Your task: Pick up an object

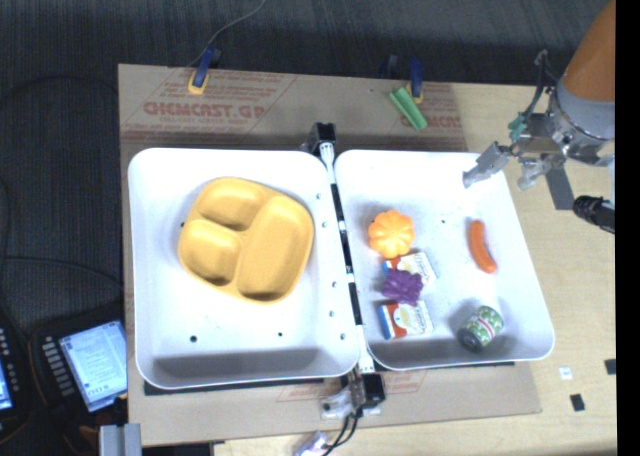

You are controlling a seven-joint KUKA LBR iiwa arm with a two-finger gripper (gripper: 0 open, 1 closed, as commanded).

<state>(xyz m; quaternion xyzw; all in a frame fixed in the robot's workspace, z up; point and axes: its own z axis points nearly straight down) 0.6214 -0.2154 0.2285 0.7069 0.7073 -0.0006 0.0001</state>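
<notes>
Yellow plastic fills much of the left bin (150, 344): a three-part divided tray (247, 239), upside down and slightly askew, lying by itself with bare white floor along its lower side. It looks too broad and smooth for a two-finger grasp, so I would not expect it to be the target.

Across the black hinge strip at centre frame, the right bin (530, 344) holds the small things. They sit in a loose cluster at its left and lower parts: an orange toy pumpkin (390, 232) highest, a purple bunch of grapes (403, 285) just below it and resting on a small printed packet (420, 266), a second red-and-white packet (405, 319) under that, and a green-labelled can (481, 328) on its side near the lower right wall. An orange-red sausage (482, 246) lies alone toward the right, well apart from the cluster, with open floor around it.

At the upper right of the frame the gripper (503, 166) hangs over the right bin's top right corner, near the rim, its two fingers spread apart with nothing between them. From there the sausage seems the easiest pick: it is nearest below the gripper, isolated, and thin enough to span. The can sits close to the wall, which may crowd one finger; the grapes and packets touch, so one could drag another.
</notes>
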